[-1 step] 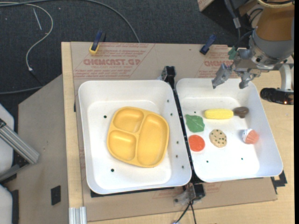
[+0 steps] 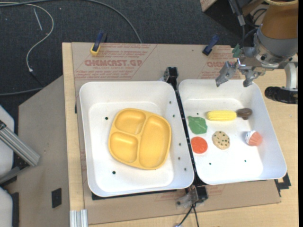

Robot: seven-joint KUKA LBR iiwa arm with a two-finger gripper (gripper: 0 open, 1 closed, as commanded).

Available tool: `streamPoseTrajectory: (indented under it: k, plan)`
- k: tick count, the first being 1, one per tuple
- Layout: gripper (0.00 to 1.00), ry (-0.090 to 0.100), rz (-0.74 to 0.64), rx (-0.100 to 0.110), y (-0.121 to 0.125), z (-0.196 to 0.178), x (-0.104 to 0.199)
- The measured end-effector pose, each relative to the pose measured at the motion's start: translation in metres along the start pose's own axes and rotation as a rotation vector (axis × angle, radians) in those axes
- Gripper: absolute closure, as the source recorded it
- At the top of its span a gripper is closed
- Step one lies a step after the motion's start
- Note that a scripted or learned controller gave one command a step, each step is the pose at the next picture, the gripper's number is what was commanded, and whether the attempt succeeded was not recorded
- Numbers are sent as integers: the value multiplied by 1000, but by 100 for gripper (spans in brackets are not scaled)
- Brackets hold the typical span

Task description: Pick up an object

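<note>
In the right white bin (image 2: 265, 167) I see a yellow plastic corn cob (image 2: 221, 116), a brown lump (image 2: 244, 112) just beside it, a green leaf piece (image 2: 197, 125), an orange disc (image 2: 199, 145), a speckled cookie (image 2: 220, 139) and a small orange-and-white piece (image 2: 253, 138). My tool (image 2: 235, 77) hangs above the bin's far rim, fingers spread, gripping nothing. The left bin (image 2: 90, 126) holds a yellow divided plate (image 2: 140, 138).

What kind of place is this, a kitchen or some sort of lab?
Most likely a robot test lab: a claw hangs over two white bins, toy food like plastic corn lies in one, and loose cables trail across the floor.
</note>
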State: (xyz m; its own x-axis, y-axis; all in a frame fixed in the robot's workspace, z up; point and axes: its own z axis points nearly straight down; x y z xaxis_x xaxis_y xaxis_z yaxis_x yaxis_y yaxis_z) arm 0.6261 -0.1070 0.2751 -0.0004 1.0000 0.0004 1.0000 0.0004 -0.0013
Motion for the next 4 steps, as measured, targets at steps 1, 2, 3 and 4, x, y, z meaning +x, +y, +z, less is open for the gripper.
streamPoseTrajectory:
  k: [1, 2, 3, 4]
  plan:
    - [0, 1, 1, 5, -4, 43, 0]
    - [0, 1, 1, 6, -5, 105, -5]
    - [0, 2, 0, 6, -9, 150, 1]
    - [100, 1, 1, -2, -7, 135, 1]
